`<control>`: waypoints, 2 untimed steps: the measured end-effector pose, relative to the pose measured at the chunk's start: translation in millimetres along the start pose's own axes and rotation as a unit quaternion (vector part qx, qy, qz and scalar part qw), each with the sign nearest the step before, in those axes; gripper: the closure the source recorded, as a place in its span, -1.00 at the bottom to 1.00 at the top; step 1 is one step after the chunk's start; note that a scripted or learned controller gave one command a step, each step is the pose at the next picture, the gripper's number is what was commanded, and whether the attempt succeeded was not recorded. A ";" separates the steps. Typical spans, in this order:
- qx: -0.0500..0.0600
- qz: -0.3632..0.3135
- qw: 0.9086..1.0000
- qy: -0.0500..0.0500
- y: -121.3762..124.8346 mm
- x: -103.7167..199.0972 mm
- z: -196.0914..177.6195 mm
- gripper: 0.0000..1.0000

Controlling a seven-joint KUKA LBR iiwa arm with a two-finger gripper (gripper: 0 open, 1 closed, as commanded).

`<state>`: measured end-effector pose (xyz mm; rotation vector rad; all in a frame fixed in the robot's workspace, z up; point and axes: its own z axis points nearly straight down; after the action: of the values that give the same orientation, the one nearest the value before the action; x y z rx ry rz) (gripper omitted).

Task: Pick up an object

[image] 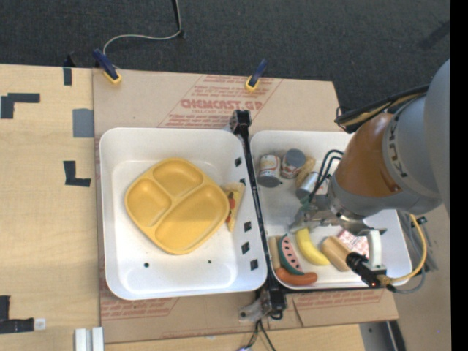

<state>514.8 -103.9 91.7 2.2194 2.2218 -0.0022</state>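
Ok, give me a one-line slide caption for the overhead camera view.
KUKA arm reaches over the right bin of toy food, including a banana and watermelon slice; a yellow divided plate fills the left bin.

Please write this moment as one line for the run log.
arm: over right bin | tool: low among toys, above banana | grasp: none seen | left bin: yellow plate

The arm [395,159] hides much of the right bin [281,141] — and the tool's fingers cannot be made out.
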 end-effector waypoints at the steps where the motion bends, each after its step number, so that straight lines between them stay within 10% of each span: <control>1: 0.003 -0.001 1.000 0.001 -30.9 86.6 -89.8 1.00; 2: 0.002 -0.001 1.000 0.001 -30.4 116.6 -122.6 1.00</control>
<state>484.4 12.9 214.1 2.2196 2.2281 -0.0060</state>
